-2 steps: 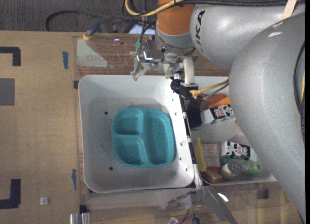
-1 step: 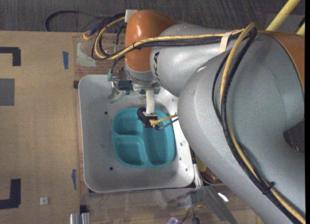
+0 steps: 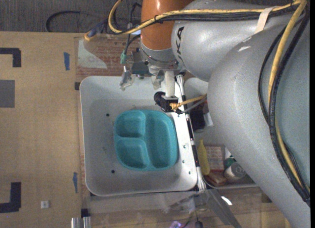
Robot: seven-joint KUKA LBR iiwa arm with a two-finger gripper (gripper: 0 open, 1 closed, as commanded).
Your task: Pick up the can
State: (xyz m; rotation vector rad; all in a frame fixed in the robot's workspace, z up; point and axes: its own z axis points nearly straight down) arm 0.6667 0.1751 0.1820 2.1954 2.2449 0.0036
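Black letters stand on the grey arm (image 3: 197, 49), just beside its orange band (image 3: 165, 10); they are cut off by a cable and turned sideways, and look like part of "KUKA", though only a K-like shape is clear. A small box (image 3: 215, 157) in the bin to the right of the teal tray (image 3: 146, 139) carries print too small and blurred to read

Single fixed camera, above the bench, slanted downward, both white bins (image 3: 93, 123) below
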